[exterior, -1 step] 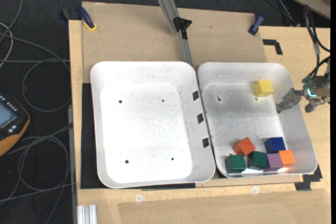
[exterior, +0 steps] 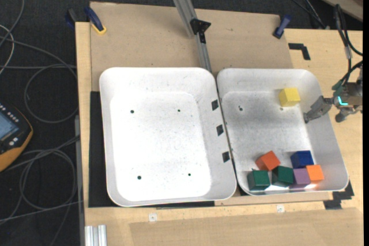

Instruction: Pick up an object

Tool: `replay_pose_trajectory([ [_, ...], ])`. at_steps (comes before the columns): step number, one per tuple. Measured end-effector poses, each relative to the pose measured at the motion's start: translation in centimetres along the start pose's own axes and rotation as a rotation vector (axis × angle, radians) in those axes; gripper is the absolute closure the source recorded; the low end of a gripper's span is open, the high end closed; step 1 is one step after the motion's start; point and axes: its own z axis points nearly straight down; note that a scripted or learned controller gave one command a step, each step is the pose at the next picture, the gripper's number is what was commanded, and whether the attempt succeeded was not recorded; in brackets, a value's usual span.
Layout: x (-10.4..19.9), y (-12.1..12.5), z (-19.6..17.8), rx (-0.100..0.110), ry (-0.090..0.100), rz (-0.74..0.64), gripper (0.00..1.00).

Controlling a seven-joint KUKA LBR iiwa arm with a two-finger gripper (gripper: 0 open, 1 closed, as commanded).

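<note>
The right bin (exterior: 323, 141) holds a yellow block (exterior: 289, 95) alone near its far right corner. Several blocks cluster along its near edge: a red-orange one (exterior: 267, 160), a blue one (exterior: 301, 158), an orange one (exterior: 315, 172), a purple one (exterior: 301, 176), a dark green one (exterior: 284, 174) and a green one (exterior: 259, 180). My gripper (exterior: 330, 112) hangs over the bin's right rim, to the right of and slightly nearer than the yellow block. It is open, and nothing sits between its fingers.
The left bin (exterior: 109, 124) lies beside the right one. A slanted metal bar (exterior: 183, 0) comes down to the gap between the bins at the back. Blue clamps (exterior: 95, 20) (exterior: 282, 26) grip the board's far corners. Cables and a handheld device (exterior: 11, 129) lie on the floor to the left.
</note>
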Motion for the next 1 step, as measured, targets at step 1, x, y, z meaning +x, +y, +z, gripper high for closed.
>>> replay_pose_trajectory([
  [1,0.91,0.22,5.87,0.007,0.002,0.000,0.00],
])
